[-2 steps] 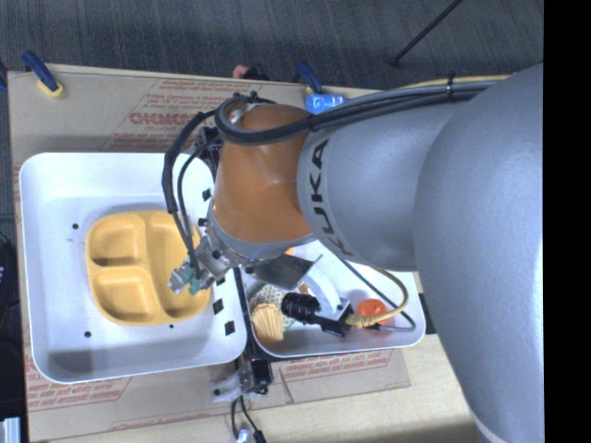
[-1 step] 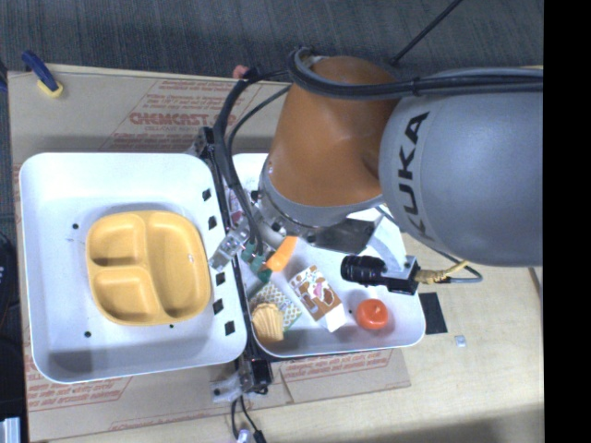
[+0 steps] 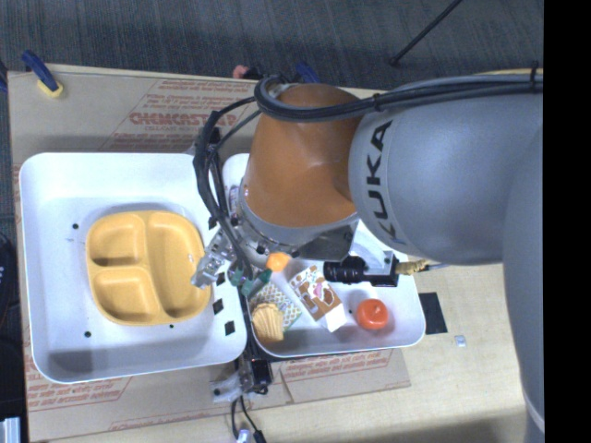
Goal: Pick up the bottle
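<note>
Bottle: no whole bottle can be made out. The likeliest candidate is a small orange-topped item (image 3: 277, 262) in the right bin (image 3: 406, 335), tucked under the wrist near that bin's left wall. This is a judgement, since most of it is hidden.
Long axis: cannot tell, as too little of its body shows.
Gripper: its metal end (image 3: 214, 268) sits low over the seam between the two bins, at the right edge of the yellow plate (image 3: 138, 266).
Grip state: I cannot tell whether it is open or closed, and nothing is seen held in it.
Key relation: the orange-topped item lies just to the view's right of the gripper, near but apart. The next move likely calls for a short shift that way into the right bin.
Left bin (image 3: 37, 247): holds the yellow plate, which has three compartments with nothing visible in them.
Right bin contents: a printed packet (image 3: 319, 298), a red round piece (image 3: 372, 314) and a pale ridged item (image 3: 268, 321), all close together.
Risk: with the items this crowded, the packet or the ridged item could be caught instead.
Arm (image 3: 443, 183): covers much of the right bin.
Table (image 3: 443, 386): carries both bins.
</note>
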